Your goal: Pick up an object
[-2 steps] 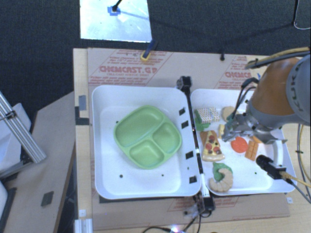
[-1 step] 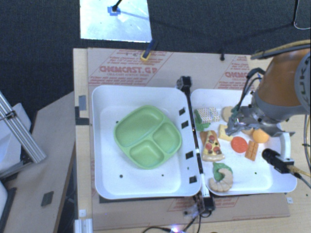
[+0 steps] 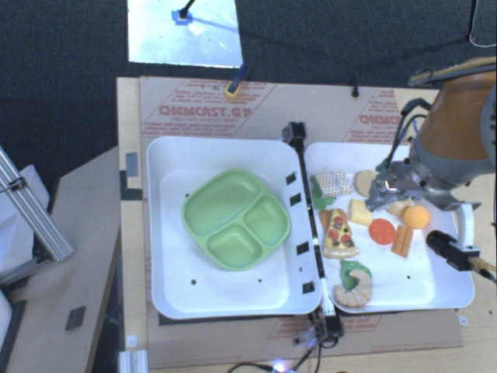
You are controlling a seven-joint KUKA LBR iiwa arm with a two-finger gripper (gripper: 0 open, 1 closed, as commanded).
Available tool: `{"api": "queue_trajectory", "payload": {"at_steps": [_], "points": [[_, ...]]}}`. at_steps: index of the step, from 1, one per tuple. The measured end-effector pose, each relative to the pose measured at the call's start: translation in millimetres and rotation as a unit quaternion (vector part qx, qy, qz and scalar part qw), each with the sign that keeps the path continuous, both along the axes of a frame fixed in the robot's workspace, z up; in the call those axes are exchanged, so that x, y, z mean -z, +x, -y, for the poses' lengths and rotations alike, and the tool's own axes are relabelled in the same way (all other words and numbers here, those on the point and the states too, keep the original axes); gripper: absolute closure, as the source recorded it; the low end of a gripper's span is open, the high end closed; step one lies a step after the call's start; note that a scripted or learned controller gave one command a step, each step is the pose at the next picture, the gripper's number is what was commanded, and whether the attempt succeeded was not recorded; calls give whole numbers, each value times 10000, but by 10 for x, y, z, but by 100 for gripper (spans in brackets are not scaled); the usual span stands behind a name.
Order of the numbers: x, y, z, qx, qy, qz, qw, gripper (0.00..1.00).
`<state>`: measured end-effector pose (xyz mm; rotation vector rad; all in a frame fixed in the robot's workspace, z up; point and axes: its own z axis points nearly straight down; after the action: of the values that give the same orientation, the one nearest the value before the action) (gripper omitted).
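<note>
Dark carpet surrounds the bench (image 3: 194, 111). Left bin (image 3: 167, 286) holds a green divided tray (image 3: 235, 218). End effector (image 3: 386, 189) low over the right bin (image 3: 443, 286), near a yellow block (image 3: 360, 213) and orange ball (image 3: 416, 217); grip state unreadable. Approach step, probably. Next: settle on one toy, close.

A scatter of toy food pieces is seen in the right bin (image 3: 443, 290), grouped about the gripper (image 3: 386, 186). A pale yellow cheese block (image 3: 359, 212) and a red tomato slice (image 3: 381, 231) are lying flat just below the jaws, an orange ball (image 3: 416, 217) to their right. A pizza slice (image 3: 338, 234) is laid flat further left, and a shrimp (image 3: 353, 284) is curled well below.
</note>
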<state>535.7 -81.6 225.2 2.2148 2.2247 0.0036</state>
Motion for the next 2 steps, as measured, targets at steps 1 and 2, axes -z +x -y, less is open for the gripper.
{"api": "queue_trajectory", "payload": {"at_steps": [1, 2], "points": [[2, 286, -364, -9, 4, -1, 10000, 100], [46, 683, -605, -11, 4, 5, 10000, 100]]}}
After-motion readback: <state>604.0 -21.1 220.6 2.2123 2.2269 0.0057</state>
